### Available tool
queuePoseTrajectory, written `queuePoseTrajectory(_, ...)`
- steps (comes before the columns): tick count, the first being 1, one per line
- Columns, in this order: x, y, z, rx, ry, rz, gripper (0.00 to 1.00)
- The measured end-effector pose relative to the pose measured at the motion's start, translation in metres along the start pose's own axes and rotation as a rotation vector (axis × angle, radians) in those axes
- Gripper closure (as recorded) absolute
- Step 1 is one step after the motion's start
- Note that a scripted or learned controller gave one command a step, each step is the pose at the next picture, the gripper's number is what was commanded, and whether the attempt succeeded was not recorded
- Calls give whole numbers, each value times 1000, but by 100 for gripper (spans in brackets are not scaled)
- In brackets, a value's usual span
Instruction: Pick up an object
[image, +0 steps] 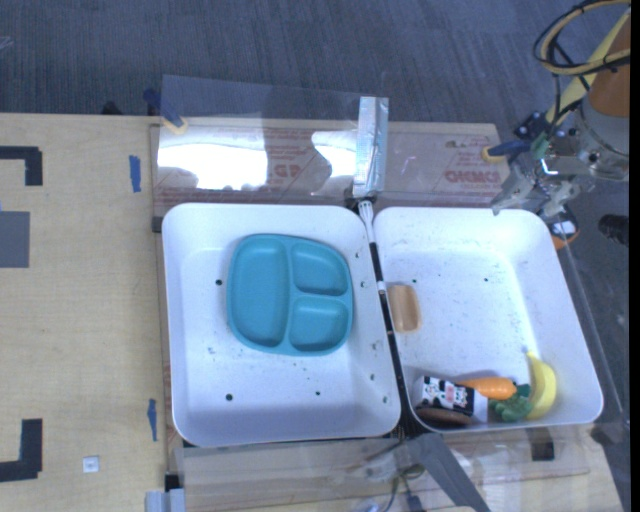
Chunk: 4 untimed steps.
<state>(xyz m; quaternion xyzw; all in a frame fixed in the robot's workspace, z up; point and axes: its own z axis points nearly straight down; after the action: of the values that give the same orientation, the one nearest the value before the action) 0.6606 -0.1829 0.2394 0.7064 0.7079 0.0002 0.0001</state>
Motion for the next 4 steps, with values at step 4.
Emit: queuePoseTrajectory(4, 85, -39, 152, -7, -3, -534, 0)
